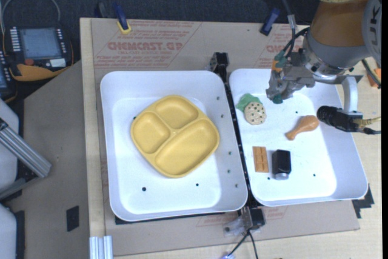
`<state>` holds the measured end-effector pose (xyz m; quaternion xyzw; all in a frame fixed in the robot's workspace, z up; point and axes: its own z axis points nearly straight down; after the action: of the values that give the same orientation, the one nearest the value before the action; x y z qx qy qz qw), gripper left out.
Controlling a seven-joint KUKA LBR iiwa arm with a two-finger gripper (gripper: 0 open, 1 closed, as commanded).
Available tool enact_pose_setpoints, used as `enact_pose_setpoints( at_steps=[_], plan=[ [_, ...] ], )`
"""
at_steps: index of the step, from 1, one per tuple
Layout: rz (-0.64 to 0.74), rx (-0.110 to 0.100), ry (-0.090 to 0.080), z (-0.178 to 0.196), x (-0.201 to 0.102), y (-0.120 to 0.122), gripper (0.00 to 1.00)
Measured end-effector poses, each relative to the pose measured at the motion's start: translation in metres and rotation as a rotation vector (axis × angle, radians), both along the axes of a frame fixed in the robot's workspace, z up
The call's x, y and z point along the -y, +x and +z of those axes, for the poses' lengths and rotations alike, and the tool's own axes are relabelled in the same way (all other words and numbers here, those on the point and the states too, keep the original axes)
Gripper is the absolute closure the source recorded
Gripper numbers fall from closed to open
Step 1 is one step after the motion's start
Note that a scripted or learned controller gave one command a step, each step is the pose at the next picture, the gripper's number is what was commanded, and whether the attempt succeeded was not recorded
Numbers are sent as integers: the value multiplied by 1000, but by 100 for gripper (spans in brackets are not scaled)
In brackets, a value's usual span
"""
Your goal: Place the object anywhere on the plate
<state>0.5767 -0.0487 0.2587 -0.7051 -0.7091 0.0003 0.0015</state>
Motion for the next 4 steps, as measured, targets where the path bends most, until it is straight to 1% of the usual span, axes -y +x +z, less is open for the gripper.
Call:
enact_pose_setpoints(
  at_steps=[1,2,3,4],
  plan=[
    [1,-1,1,-17,-60,-2,100],
    [0,-1,0,-16,-111,-11,100],
    [1,1,0,-29,-174,-9,100],
    [0,5,0,-24,-227,-6,100]
  ],
)
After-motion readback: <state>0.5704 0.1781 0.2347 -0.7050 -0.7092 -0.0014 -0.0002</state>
